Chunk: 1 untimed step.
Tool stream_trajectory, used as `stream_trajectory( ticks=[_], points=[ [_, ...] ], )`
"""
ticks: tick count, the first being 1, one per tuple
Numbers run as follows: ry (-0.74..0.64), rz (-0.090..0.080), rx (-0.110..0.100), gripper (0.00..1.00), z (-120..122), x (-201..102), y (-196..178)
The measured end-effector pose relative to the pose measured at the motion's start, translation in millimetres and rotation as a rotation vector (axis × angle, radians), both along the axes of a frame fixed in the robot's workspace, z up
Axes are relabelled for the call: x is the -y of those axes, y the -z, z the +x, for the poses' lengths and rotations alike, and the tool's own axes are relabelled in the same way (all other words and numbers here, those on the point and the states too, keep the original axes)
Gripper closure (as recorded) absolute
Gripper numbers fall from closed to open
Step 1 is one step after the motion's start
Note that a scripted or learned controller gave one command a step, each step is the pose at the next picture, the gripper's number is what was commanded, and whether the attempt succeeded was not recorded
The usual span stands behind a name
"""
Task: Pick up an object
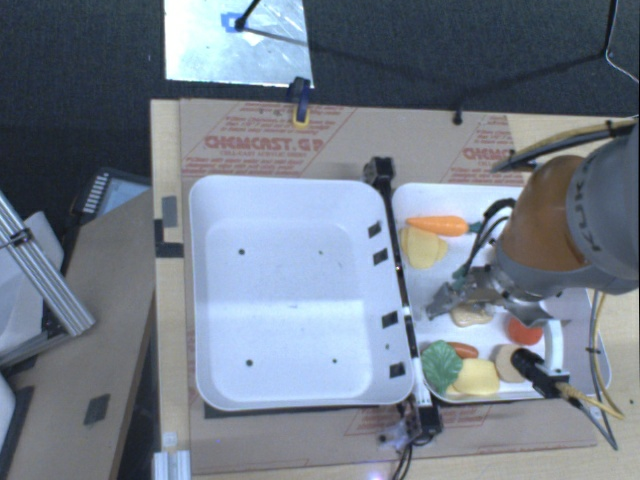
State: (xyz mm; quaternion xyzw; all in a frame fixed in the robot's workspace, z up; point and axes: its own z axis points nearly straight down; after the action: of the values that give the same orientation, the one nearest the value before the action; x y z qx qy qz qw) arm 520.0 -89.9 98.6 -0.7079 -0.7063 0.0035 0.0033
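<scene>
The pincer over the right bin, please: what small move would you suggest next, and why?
Probably a short descent. The pincer hovers just above the beige piece in the right bin, with the carrot and green leaf well aside, so straight down looks unobstructed.

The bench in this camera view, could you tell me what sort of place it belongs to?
Probably a robotics lab set up for grasping trials. A grey arm reaches over two white bins on a bench, the right bin holds toy food such as a carrot, and a clamp holds the protective board.
</scene>
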Motion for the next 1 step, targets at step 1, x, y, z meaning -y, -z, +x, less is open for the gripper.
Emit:
stream_trajectory(
  ticks=[1],
  points=[
    [-0.002, -0.002, 0.013, 0.0, 37.1, 33.3, 14.6]
  ],
)
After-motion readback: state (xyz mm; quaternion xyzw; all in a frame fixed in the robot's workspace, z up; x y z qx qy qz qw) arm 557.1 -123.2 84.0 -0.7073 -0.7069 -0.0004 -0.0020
